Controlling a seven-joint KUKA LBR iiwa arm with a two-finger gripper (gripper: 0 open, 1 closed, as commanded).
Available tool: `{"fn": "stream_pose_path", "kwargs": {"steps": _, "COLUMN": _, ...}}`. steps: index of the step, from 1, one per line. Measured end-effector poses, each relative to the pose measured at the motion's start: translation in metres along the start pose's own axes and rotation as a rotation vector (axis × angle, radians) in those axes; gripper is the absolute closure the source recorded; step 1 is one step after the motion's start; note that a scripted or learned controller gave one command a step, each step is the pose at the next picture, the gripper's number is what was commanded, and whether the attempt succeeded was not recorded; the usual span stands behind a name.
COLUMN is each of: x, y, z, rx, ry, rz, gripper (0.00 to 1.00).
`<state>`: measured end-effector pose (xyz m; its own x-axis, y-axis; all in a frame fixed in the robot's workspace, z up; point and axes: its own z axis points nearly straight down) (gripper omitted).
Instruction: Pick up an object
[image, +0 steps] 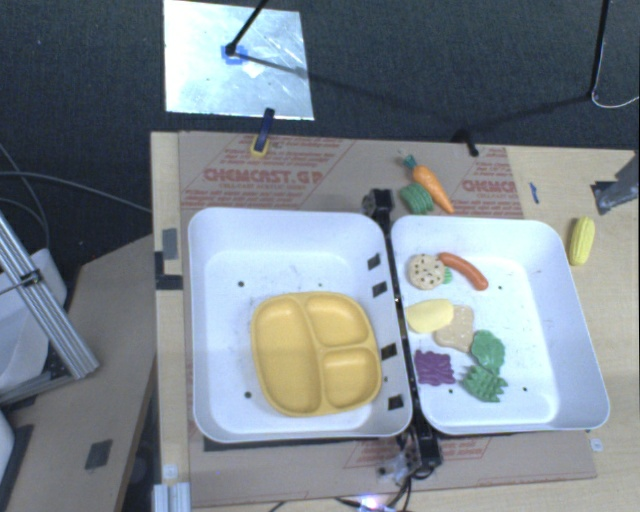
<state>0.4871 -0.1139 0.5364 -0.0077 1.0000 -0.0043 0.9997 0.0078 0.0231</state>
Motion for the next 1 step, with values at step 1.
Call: {"fn": "stream_pose_path", "kwargs": {"steps": 1, "x": 0.0916, "y": 0.0025, "z": 0.1275, "rx": 0.032, "ry": 0.007, "rz": -0.005, "gripper": 0.0}}
